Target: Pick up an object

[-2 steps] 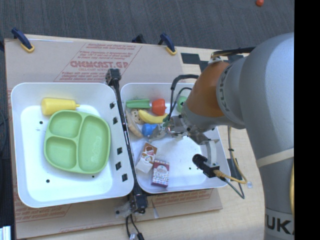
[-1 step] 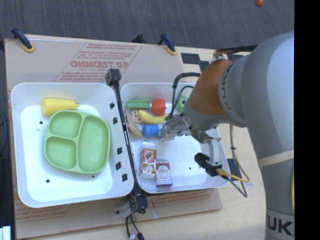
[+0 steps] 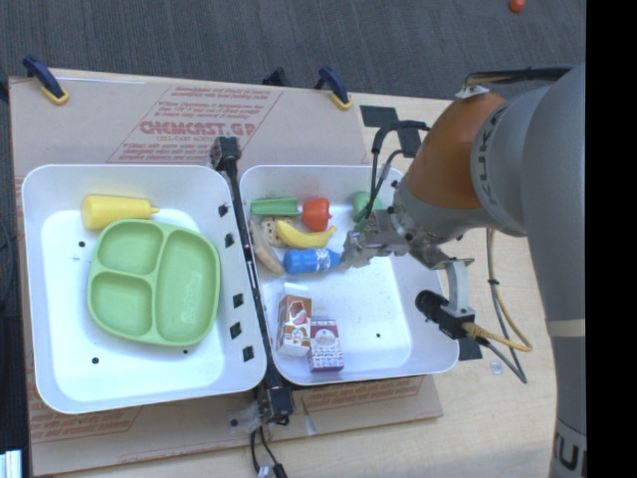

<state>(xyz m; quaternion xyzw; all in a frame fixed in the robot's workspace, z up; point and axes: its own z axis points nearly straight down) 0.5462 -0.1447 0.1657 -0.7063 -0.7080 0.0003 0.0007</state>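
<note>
One hand (image 3: pixel 350 247) is hovering just beside the blue bottle (image 3: pixel 311 260) in the right bin (image 3: pixel 398 352); whether its grip is apart is unclear

Even, bright light from overhead; the picture is soft, not sharp.

My arm (image 3: pixel 518 167) throws only a faint shadow into the right bin (image 3: pixel 398 352), and the left bin (image 3: pixel 50 297) glows nearly washed-out white along its rim. The green plate (image 3: pixel 154 282) carries mild sheen. Small print on the cardboard (image 3: pixel 199 122) by the bench's far edge blurs; the carpet (image 3: pixel 199 18) beyond stays dim and grainy.
</note>
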